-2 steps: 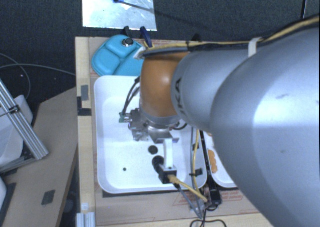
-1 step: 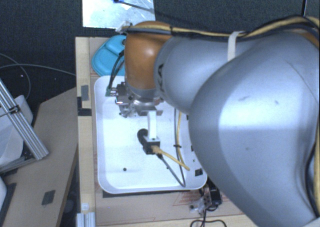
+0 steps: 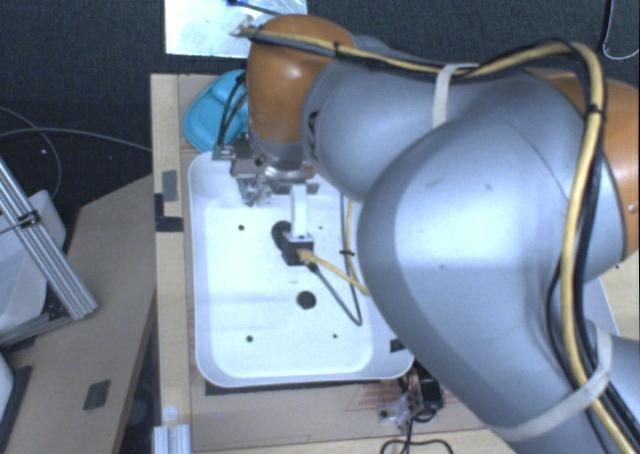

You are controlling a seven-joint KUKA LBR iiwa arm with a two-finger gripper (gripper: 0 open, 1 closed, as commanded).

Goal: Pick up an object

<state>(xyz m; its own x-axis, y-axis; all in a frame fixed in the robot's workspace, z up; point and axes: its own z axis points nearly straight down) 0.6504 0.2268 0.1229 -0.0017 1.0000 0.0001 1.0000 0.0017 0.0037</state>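
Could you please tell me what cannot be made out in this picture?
1. The white bin: the arm hides its right side in the camera view.
2. The blue object: partly behind the orange band, so its kind is unclear.
3. The dark spot on the bin floor: too small to tell hole from object.
4. The gripper: the arm above hides whether it holds anything.

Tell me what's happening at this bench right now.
The grey arm reaches in over the white bin, and its pincer hangs low near the bin's far end. No object can be seen in its grip, so nothing is picked up yet. A blue object sits by the bin's far left corner.
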